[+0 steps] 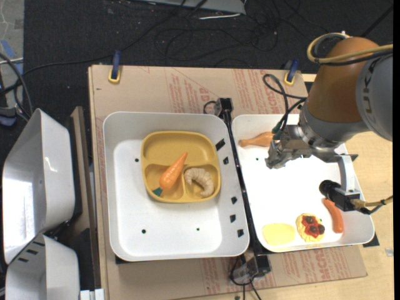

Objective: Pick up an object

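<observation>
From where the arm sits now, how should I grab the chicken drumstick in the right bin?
Take the drumstick across its thicker end, which lies toward the gripper, coming straight down. It lies flat near the right bin's top-left corner, long axis roughly left-right, thin end toward the bin wall, so close the fingers across its width, probably clear of that wall.

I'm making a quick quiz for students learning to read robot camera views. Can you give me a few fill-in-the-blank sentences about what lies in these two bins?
1. The yellow plate sits in the ____ bin.
2. On the plate, the shrimp lies beside a toy ____.
3. The gripper hangs over the ____ bin, near the chicken drumstick.
4. The small pizza lies next to a flat ____ disc.

Missing words: left; carrot; right; yellow
</observation>
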`<state>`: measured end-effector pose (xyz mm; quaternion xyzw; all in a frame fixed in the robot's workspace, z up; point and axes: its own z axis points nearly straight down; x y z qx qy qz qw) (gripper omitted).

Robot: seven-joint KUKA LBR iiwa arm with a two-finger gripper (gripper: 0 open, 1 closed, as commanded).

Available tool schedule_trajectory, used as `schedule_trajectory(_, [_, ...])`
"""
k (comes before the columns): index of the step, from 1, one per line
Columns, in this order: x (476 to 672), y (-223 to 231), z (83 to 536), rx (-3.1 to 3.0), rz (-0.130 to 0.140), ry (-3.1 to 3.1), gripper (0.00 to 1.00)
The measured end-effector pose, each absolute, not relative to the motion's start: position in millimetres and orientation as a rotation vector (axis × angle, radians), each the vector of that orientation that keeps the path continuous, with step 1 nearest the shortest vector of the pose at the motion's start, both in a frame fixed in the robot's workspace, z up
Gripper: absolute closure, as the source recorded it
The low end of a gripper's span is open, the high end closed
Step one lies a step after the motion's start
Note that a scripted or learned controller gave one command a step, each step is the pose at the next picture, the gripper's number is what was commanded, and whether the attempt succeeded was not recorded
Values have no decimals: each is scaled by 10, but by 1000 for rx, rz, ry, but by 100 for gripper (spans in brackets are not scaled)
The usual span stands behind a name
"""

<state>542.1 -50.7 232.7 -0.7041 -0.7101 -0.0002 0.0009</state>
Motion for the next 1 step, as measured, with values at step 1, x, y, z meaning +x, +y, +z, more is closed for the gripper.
schedule_trajectory(1, [5520,6,2361,-2212,-3,-2231,100])
